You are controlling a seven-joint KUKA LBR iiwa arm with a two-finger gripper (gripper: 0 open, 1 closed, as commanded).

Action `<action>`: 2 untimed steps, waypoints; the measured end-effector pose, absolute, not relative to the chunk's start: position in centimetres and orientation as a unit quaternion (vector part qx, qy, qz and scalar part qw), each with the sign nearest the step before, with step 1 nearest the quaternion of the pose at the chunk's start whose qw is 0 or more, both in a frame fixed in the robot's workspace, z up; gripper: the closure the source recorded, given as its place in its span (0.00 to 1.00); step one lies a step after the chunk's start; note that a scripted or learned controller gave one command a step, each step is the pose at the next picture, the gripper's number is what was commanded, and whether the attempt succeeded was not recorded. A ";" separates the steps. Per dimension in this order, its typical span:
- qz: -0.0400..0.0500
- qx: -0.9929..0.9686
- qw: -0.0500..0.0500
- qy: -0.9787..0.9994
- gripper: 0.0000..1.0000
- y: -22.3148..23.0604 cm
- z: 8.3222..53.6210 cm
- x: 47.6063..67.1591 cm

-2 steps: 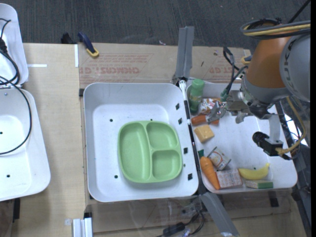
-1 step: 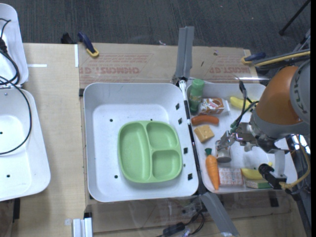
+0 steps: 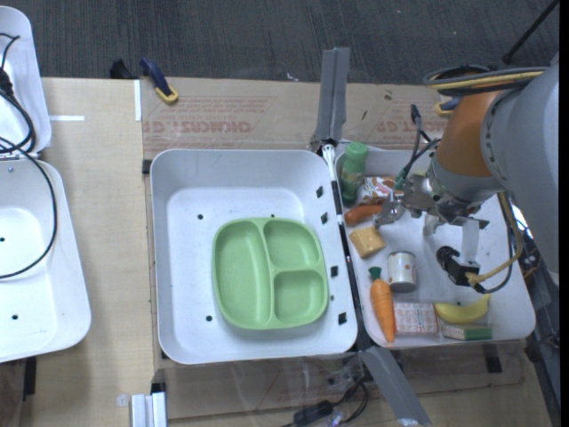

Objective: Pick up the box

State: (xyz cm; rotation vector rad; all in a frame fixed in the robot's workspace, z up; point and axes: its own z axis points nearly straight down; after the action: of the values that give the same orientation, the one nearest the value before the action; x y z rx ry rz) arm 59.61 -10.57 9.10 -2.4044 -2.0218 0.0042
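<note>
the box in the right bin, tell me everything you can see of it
The box is small and flat, seemingly cardboard, pale pink and white with fine print too small to read. It lies flat, looking closed, near the front of the right bin, between the carrot and the banana, just in front of the small can. It looks close against the carrot. The gripper is farther back, apart from it.

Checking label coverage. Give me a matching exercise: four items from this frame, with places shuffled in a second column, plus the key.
Items:
1. green divided plate
2. carrot
3. banana
4. green bottle

Places:
A. far corner of the right bin, by the divider
B. middle of the left bin
C. near right corner of the right bin
D. near edge of the right bin, close to the divider

Pairs: 1-B, 2-D, 3-C, 4-A
</note>
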 end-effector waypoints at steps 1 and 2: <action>0.005 -0.748 0.003 -0.663 0.00 -11.9 8.9 65.2; 0.008 -0.748 0.004 -0.664 1.00 -11.9 9.7 65.1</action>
State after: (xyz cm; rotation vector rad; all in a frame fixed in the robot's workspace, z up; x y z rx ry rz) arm 65.09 -11.94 9.73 -2.3436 -2.0798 0.0243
